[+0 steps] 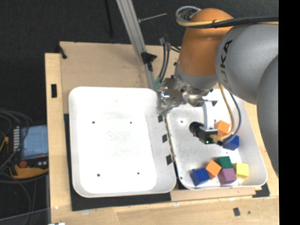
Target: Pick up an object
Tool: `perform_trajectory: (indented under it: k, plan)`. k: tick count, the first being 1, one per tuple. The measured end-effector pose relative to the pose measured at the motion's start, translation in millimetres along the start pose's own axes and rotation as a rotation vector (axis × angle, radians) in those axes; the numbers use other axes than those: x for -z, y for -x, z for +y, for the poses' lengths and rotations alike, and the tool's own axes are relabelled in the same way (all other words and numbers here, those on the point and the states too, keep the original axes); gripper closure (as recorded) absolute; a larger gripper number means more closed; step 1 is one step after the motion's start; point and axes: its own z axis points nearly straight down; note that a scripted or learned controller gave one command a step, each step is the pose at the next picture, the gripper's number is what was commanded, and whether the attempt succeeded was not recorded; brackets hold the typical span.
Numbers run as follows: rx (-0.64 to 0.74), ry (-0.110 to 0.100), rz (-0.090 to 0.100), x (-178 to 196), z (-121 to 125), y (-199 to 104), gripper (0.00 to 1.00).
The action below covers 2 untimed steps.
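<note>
The claw (164, 103) is hanging over the right bin (185, 146); I cannot tell its width. Dropping straight onto 1 yellow block (242, 169) is looking best.

The left bin (112, 139) is wide open. Blocks (214, 168) crowd the lower corner of the right bin (185, 144); the arm (206, 46) hangs over its top.

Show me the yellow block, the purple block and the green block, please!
yellow block (242, 169): camera view, middle of its top face.
purple block (228, 176): camera view, middle of its top face.
green block (225, 161): camera view, the part of its top showing behind the purple one.
</note>
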Motion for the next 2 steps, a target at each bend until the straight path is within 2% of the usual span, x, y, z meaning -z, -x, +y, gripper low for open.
perform_trajectory:
  k: [1,2]
  plan:
    - [-0.003,-0.001,-0.002,-12.0,-7.4,-39.0,1.0]
    - [-0.007,0.0,0.0,-11.7,-7.2,-37.8,0.0]
